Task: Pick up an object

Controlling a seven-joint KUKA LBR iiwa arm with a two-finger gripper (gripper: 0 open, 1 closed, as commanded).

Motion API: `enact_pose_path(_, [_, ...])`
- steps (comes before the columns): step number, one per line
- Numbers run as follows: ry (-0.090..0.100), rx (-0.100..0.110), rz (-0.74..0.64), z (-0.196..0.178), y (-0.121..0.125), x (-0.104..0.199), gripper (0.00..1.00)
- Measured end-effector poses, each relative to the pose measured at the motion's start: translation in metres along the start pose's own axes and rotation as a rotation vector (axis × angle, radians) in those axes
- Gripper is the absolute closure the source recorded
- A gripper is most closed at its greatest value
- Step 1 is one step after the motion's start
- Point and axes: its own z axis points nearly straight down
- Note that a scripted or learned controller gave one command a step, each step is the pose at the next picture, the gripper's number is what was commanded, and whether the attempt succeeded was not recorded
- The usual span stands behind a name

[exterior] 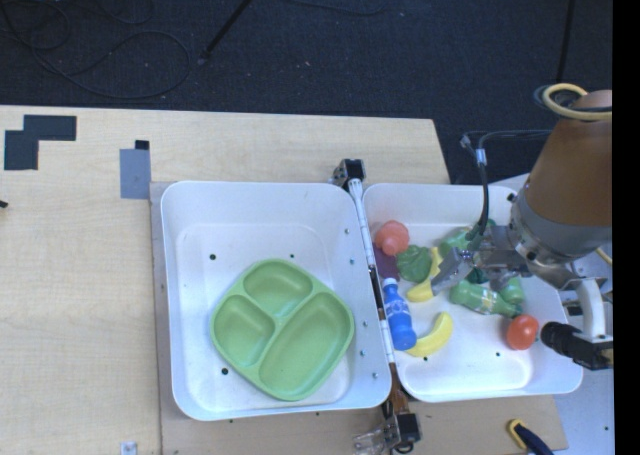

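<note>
1. Pincer (468, 265) sits low in the right bin (470, 383), among green toys (488, 293); finger spread cannot be told.
2. Yellow banana (432, 335), blue bottle (398, 315), red ball (521, 332) lie near it.
3. Left bin (190, 243) carries a green divided plate (283, 328).

two white bins (180, 243) sit on a pale wooden bench (70, 303) marked with dark grey-blue patches (134, 172). a light green sectioned plate (283, 327) fills the left one. the right bin (470, 378) carries a salmon-red ball (391, 237), a darker green leafy piece (414, 263), two yellow bananas (432, 335), a blue bottle (398, 317) with a white band, green items (487, 295) and an orange-red tomato (521, 332). the arm (575, 183) shows orange above grey. beyond the bench, dark navy carpet (320, 33) with black cables.
</note>
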Motion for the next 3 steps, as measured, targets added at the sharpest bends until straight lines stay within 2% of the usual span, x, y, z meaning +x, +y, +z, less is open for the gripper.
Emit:
enact_pose_path(1, [0.0, 0.0, 0.003, 0.134, 0.008, -0.025, 0.0])
enact_pose_path(2, [-0.01, -0.01, 0.006, 0.155, 0.059, -0.031, 0.0])
enact_pose_path(3, [-0.024, -0.011, 0.01, 0.153, 0.088, -0.018, 0.0])
